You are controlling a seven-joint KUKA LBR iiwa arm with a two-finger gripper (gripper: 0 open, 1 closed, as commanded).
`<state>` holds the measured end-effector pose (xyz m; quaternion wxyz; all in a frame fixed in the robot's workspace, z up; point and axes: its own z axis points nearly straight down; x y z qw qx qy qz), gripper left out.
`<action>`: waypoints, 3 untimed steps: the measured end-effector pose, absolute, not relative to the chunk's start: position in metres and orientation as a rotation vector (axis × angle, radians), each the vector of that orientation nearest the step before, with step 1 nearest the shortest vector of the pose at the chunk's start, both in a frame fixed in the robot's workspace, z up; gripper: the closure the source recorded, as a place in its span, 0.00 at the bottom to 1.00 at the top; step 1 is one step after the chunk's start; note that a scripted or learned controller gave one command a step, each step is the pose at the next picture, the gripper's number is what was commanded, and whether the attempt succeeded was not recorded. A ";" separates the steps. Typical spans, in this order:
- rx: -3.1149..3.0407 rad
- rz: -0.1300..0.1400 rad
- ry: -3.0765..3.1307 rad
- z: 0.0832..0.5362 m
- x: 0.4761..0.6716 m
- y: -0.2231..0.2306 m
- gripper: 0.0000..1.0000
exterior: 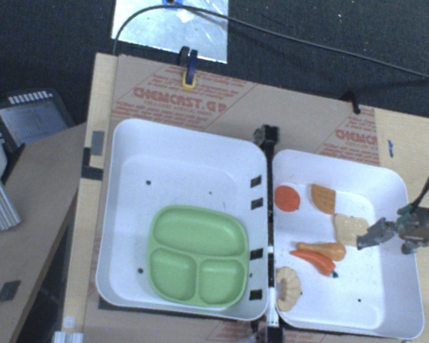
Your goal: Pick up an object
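Observation:
The right bin (394,312) holds several toy foods. A red disc (287,197) lies at its upper left, with a tan wedge (323,198) beside it. A pale beige slab (349,227) sits mid-bin. Below it lie an orange carrot (322,249) and a red-orange pepper (313,261). A scalloped tan piece (287,287) rests against the lower left wall. My gripper (392,240) hangs over the bin's right side, just right of the beige slab. It is open, with nothing between its fingers (374,234).
The left bin (139,163) holds a green divided plate (199,255). A black divider strip (266,215) runs between the bins. Cables cross the dark floor behind the bench, and a yellow clamp (189,74) sits at its far edge.

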<state>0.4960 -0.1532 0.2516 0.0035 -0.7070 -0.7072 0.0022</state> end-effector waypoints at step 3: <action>-2.218 0.002 -2.221 0.172 0.493 -0.147 0.00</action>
